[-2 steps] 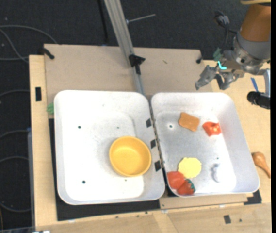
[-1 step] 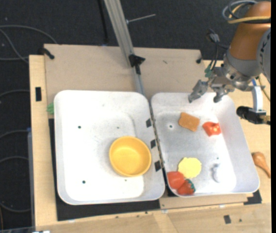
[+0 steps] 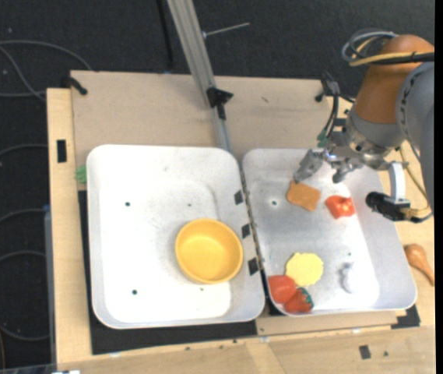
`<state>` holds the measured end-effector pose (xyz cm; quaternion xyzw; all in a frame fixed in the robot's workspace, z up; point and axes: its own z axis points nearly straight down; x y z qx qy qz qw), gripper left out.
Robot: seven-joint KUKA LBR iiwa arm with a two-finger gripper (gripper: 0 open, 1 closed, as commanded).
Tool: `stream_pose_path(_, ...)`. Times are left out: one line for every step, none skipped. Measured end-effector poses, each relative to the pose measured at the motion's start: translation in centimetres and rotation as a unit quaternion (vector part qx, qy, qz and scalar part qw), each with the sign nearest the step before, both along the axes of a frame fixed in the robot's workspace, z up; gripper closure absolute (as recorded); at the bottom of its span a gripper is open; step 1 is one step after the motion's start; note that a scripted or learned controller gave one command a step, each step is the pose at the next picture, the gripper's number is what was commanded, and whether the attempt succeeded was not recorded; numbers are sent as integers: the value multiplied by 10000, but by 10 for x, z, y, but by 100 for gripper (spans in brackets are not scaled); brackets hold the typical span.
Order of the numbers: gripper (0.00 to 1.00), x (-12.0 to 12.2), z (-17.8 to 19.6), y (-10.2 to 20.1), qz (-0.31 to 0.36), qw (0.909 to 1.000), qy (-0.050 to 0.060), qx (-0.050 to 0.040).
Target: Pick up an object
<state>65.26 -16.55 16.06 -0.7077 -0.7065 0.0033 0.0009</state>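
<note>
Camera view: arm [image 3: 384,92] reaches down, gripper [image 3: 324,170] spread open above the orange block [image 3: 304,196].

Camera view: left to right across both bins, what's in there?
Yellow bowl → red tomato → yellow disc → red block → small grey piece. The orange block overlaps the disc's span; the end effector hangs just above it.

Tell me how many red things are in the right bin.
2: a small red block near the bin's far right side, beside the orange block, and a red strawberry-like toy at the near left corner, just below the yellow piece.
</note>
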Motion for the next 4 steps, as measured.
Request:
stream_pose_path(0, -1, -52, -2, -4, 10000, -14, -4)
stream_pose_path(100, 1, -37, -3, -11, 10000, -50, 2)
stream_pose_path(100, -1, 8, -7, 8, 10000, -59, 17)
stream_pose_path(100, -2, 54, -3, 25, 10000, -63, 17)
